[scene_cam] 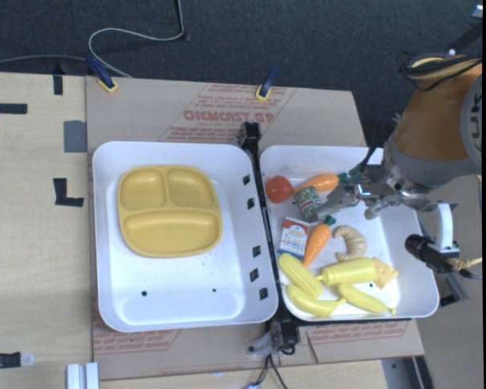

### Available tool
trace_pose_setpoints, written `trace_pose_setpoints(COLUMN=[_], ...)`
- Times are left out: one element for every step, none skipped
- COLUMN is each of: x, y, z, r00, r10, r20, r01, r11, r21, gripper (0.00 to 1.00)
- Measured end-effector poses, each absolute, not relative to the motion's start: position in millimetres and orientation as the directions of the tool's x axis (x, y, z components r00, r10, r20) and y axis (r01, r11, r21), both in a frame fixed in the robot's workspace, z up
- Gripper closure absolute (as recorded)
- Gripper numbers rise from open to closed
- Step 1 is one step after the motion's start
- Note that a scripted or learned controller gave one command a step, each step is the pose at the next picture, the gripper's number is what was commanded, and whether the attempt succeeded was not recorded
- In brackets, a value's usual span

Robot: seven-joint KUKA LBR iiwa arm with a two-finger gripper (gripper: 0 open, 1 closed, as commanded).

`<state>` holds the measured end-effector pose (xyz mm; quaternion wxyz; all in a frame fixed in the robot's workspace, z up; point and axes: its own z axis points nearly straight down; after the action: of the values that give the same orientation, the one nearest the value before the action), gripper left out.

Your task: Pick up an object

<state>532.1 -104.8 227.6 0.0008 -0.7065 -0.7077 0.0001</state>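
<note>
The right bin holds several toy foods: a red tomato, an orange pepper-like piece, a green can, a small red and white box, a carrot, a tan curled piece, a corn cob and yellow bananas. My gripper hangs over the upper right part of this bin, just right of the green can and above the tan piece. Nothing shows as held in it.
The left bin holds a yellow divided plate. A black divider runs between the bins. The arm's grey and orange body overhangs the right bin's far right corner. Cardboard surrounds both bins.
</note>
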Motion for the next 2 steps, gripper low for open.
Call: trace_pose_setpoints(x=[554.5, 555.0], y=[-116.8, -116.4], z=[115.5, 125.4], r00=[0.000, -0.001], r10=[1.000, 1.000], r20=[0.001, 0.002], r01=[1.000, 1.000], r11=[0.000, 0.001], r21=[-0.004, -0.003], gripper=[0.00, 1.00])
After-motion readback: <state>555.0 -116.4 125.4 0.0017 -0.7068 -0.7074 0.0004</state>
